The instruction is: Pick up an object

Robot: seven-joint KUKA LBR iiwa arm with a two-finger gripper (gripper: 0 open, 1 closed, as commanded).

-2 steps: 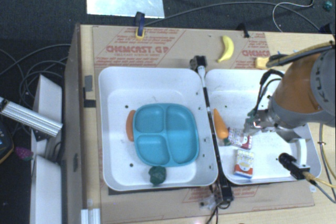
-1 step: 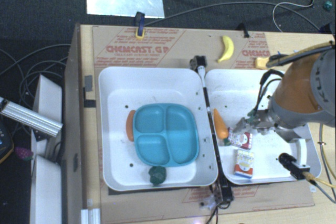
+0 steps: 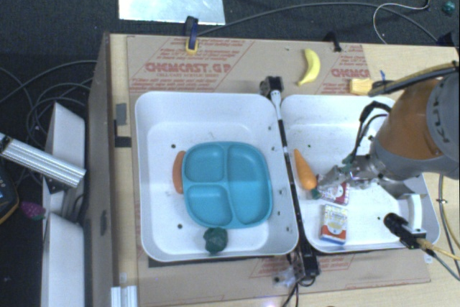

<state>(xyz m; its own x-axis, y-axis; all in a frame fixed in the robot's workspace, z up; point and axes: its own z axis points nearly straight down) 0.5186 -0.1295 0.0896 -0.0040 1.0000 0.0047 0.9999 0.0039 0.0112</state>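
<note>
The arm (image 3: 420, 127) reaches over the right bin (image 3: 316, 110). Its gripper (image 3: 338, 176) sits low, just right of the carrot (image 3: 305, 170), which lies against the bin's left wall. Whether the tool is wide, narrow or holding anything cannot be told. A red-and-white packet (image 3: 336, 193) lies directly under the gripper; a small box (image 3: 334, 223) lies below the packet. The left bin (image 3: 162, 118) holds a blue plate (image 3: 226, 182), a sausage (image 3: 177, 170) touching the plate's left edge, and a green lump (image 3: 215, 239) below the plate.
</note>
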